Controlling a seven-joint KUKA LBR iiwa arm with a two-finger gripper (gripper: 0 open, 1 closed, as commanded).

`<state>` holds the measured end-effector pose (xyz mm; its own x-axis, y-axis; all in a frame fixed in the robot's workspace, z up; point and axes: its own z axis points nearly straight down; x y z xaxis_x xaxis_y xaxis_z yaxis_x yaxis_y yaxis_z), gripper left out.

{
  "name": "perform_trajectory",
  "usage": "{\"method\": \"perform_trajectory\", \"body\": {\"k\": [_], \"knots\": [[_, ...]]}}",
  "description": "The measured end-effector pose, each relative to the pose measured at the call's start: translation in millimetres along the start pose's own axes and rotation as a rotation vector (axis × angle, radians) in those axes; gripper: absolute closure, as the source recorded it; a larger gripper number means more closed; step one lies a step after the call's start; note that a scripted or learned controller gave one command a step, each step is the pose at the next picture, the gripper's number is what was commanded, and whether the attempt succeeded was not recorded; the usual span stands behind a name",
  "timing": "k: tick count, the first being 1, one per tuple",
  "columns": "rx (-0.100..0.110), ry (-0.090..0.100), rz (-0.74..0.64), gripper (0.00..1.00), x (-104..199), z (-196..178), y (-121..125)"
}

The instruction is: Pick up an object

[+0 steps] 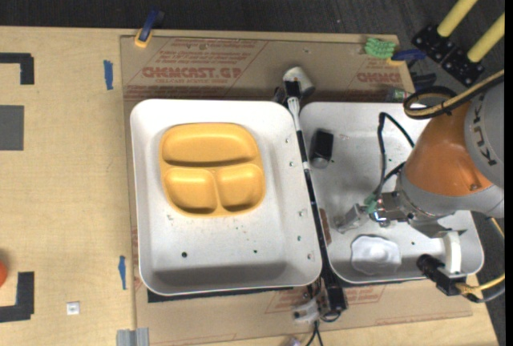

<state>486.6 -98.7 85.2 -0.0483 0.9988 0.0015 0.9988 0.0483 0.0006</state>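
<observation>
A sectioned tray (212,168) lies in the left bin (152,248); 2 small objects (321,146) (374,252) lie in the right bin (353,116).

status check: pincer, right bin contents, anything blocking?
Pincer low in right bin, fingers' state unclear, nothing seen held. White object just below it, black object at the bin's upper left. Yellow divided tray in left bin. No blocker seen.

I count two white bins on my bench, a left bin (152,256) and a right bin (353,116). In the left one I see one yellow divided tray (212,168), with three compartments. In the right one I count two loose things: one small black object (321,144) and one white object (375,253). One arm (449,168) reaches over that bin.
</observation>
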Motion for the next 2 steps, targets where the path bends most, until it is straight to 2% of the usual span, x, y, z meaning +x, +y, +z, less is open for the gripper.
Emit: {"method": "perform_trajectory", "body": {"k": [1, 2], "knots": [[0.000, 0.000, 0.000, 0.00, 0, 0, 0], [0.000, -0.002, -0.118, 0.00, -13, -78, 63]]}}
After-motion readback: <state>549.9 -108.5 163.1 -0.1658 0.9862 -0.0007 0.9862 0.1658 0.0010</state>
